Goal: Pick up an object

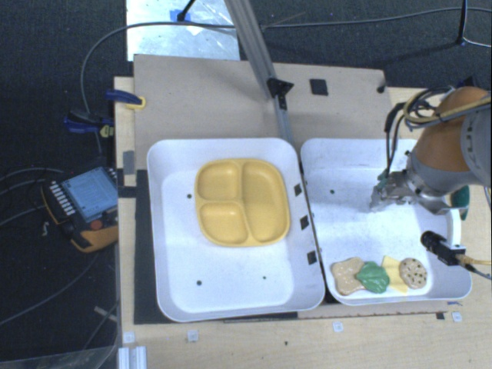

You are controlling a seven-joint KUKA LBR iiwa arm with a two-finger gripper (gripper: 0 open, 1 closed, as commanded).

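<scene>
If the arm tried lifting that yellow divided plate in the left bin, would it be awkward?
Probably. The yellow divided plate looks stiff and light, like moulded plastic, so it shouldn't flop. It lies flat and wide in the left bin, so the tool would likely have to pinch its thin, smooth rim, which may slip.

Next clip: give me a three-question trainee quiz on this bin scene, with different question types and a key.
1. True or false: the yellow divided plate lies in the left bin.
2. Where in the right bin do the small items lie: A) far edge, B) near edge, C) centre?
3. Fill in: the green item lies between the tan piece and the round ____.

Key: 1 true. 2 B. 3 cookie. The gripper is over the right bin's middle, apart from those items.
</scene>
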